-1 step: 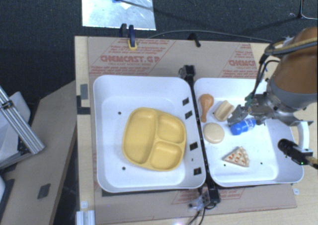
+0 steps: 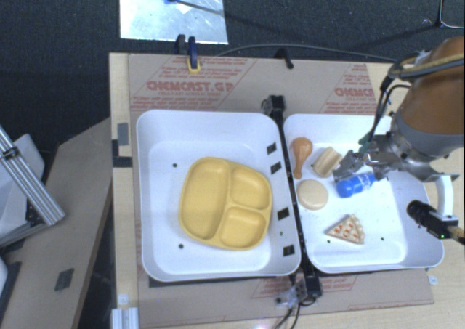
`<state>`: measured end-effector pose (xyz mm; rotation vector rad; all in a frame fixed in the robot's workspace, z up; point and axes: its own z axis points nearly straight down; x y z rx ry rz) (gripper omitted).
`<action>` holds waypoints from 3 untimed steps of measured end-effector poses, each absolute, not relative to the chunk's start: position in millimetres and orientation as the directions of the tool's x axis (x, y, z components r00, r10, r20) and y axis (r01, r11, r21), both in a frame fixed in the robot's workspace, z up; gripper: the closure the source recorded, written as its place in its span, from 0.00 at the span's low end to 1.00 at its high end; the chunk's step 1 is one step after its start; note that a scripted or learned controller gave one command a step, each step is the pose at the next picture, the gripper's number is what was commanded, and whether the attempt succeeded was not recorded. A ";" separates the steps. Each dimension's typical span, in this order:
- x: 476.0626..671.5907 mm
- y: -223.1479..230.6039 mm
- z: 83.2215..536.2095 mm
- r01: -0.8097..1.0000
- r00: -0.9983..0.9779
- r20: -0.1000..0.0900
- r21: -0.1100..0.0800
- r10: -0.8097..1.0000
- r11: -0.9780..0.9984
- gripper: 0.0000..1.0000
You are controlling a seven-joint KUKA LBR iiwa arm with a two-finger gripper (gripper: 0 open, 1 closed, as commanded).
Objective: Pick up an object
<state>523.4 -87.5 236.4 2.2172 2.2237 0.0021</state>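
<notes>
Beside the gripper (image 2: 354, 169), state unclear, one blue bottle (image 2: 356, 184); four food pieces, one yellow tray (image 2: 225, 202)

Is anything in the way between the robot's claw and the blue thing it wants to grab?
No, nothing visible is in the way. The claw sits right at the blue object in the right bin. The tan block lies close on the left, and the round disc lower left, both off to the side.
</notes>
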 end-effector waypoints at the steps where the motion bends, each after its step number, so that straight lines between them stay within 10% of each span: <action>1: 522.4 -90.5 174.0 1.000 -0.001 0.001 -0.005 1.000 0.001 0.00; 3: 525.7 -85.0 82.1 1.000 -0.001 0.001 -0.003 1.000 0.001 0.00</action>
